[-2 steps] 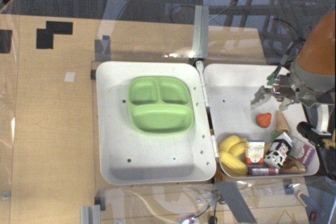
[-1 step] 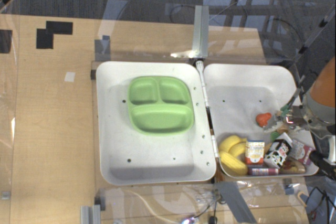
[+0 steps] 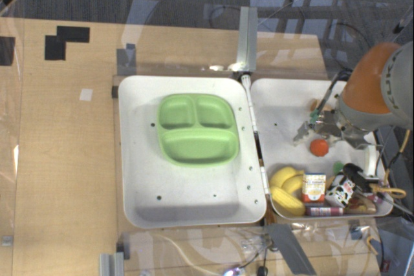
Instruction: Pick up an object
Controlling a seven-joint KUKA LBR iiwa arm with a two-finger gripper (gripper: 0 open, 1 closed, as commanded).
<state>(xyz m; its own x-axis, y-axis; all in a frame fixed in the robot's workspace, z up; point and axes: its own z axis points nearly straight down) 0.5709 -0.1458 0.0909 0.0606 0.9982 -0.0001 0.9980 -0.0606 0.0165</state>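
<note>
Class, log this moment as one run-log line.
arm: over right bin | gripper: above orange ball, no grasp seen | left bin: green tray

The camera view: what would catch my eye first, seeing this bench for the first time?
Probably the green divided plate, alone in the left bin. Next, the arm's orange band at the right, above a small orange ball in the right bin, where a banana and small packages crowd the near edge.

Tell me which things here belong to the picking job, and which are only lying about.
In the job:
- gripper
- orange ball, just below the gripper
- right bin

Lying about:
- green plate in the left bin
- bananas
- small carton
- cow toy
</note>
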